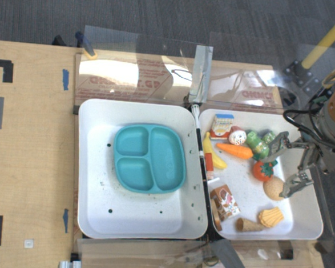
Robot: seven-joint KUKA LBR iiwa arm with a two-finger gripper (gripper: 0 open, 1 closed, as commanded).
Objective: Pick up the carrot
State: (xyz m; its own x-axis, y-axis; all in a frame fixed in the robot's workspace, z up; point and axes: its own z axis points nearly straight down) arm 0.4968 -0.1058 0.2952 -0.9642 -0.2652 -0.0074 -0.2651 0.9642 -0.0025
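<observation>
The orange carrot [235,151] lies on its side in the right bin [304,226], in its upper left part, between a yellow banana [213,155] and a cluster of green grapes [260,142]. My gripper [288,163] hangs over the right side of the same bin, to the right of the carrot and apart from it. It is open, with one finger near the grapes and the other beside a tan bread roll [273,188]. A red tomato [262,170] sits just left of the gap between the fingers, and nothing is held.
The left bin [92,154] holds a teal divided plate [150,158]. Around the carrot are a small milk carton [222,126], a white ball [237,136], a brown snack box [224,201], an ice cream cone [248,225] and a yellow ridged piece [271,217].
</observation>
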